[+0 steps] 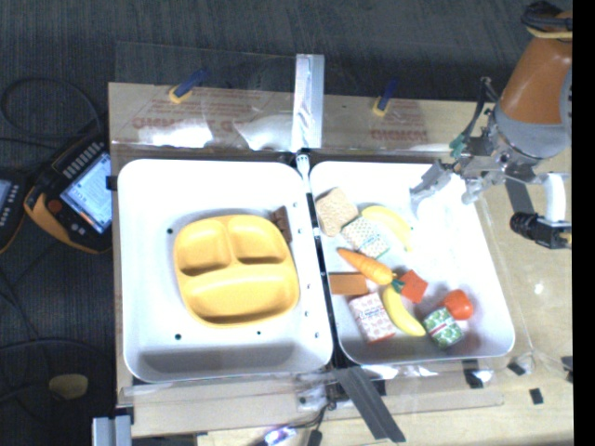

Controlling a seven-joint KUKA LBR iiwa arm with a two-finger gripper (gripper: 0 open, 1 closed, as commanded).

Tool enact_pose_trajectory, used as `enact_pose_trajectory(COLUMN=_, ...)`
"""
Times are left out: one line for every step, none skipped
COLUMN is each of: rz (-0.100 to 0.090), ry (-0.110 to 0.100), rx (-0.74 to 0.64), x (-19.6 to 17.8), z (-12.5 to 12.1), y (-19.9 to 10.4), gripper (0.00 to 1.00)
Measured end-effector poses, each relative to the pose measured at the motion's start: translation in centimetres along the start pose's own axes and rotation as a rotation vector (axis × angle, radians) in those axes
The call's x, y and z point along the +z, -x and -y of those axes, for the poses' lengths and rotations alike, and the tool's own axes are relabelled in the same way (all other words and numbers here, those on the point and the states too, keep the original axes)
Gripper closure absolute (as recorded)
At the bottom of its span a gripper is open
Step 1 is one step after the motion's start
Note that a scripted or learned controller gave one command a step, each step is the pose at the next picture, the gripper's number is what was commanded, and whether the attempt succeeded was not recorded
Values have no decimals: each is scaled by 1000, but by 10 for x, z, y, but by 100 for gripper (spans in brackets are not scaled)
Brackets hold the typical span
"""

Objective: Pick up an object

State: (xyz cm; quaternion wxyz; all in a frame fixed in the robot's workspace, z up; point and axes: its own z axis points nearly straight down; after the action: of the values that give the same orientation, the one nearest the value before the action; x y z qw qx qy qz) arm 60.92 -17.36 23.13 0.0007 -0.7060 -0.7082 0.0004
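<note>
Arm at right bin's far corner, nothing grasped yet — pick not started.
Left bin (139, 249) holds yellow divided tray (237, 268); right bin (497, 286) holds toy food: carrot (365, 266), banana (402, 311), tomato (458, 304). Gripper (450, 180) hovers above the bin's bare far area, fingers spread, empty; descent and grasp remain.

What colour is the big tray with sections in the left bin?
Yellow. The tray shows best in the camera view, lying in the white left bin.
</note>
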Motion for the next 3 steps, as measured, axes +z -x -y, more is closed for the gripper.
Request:
enact_pose_trajectory(rz=-3, ry=-1, rx=23, x=125, z=-23, y=-13, gripper=0)
enact_pose_trajectory(rz=8, ry=11, rx=-8, x=142, z=-5, y=-29, gripper=0)
enact_pose_trajectory(rz=6, ry=16, rx=-8, x=130, z=-7, y=-29, gripper=100)
